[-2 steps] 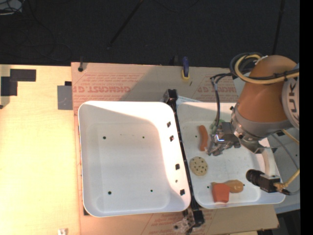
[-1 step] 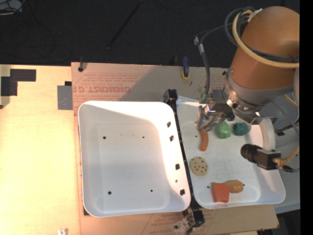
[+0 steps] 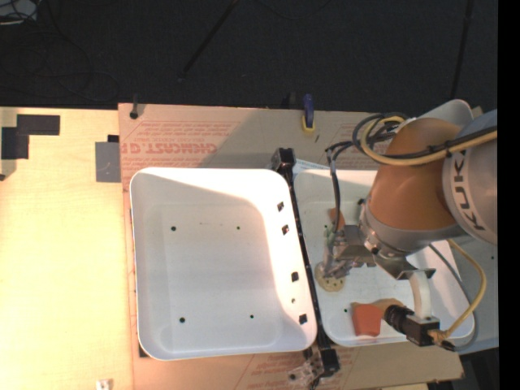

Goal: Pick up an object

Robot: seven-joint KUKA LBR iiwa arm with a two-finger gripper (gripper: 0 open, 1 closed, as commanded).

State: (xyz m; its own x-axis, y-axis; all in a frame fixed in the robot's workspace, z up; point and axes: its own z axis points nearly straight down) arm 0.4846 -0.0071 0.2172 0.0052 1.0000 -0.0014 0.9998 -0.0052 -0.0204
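Arm (image 3: 422, 181): reaching in from the right of the frame, its orange band bulking over the upper part of the right-hand bin (image 3: 463, 319).
Gripper (image 3: 337, 266): hanging low over the middle of the right-hand bin, just right of the divide between the two bins.
Jaws: whether they are spreading or pressing together I cannot tell; the metal parts are blurring into one another.
Round tan piece (image 3: 331, 282): lying directly under the gripper's tip, touching it or just beside it; not clearly sitting between anything.
Orange-red block (image 3: 366, 318): resting lower in the same bin, near the front rim, apart from the gripper.
Small reddish object (image 3: 333, 216): sitting higher in that bin, partly hidden by the cable.
Left-hand bin (image 3: 162, 210): sitting in the middle of the frame, showing bare white floor.
Step in hand: seemingly descending on, or closing at, the tan piece.
Next move: probably needing a firm closure around the piece, then a straight lift to prove the grasp.
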